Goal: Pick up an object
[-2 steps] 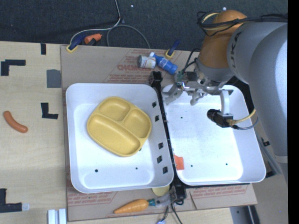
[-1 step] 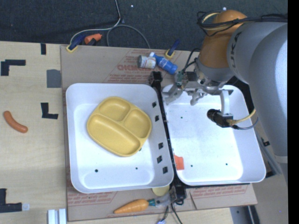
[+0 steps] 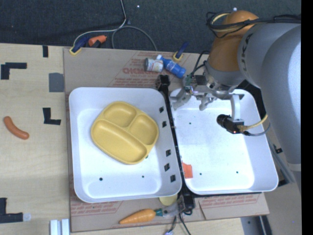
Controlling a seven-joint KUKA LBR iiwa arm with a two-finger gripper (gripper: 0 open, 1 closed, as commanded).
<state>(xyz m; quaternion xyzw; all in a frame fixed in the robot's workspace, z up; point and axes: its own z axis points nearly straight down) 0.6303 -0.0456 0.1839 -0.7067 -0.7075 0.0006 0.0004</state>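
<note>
Held the end effector low over the far edge of the right bin, presumably poised for a descent, though well apart from anything to grasp. Could not tell whether open or closed: seen from above and lost among the wrist hardware. Found the likeliest pick, a yellow divided plate, lying in the middle of the left bin. Spotted a small orange scrap at the right bin's near left corner, too small to identify.

Yellow divided plate in white bin — orange carrot, blue-and-white bottle — orange-banded grey arm.
</note>
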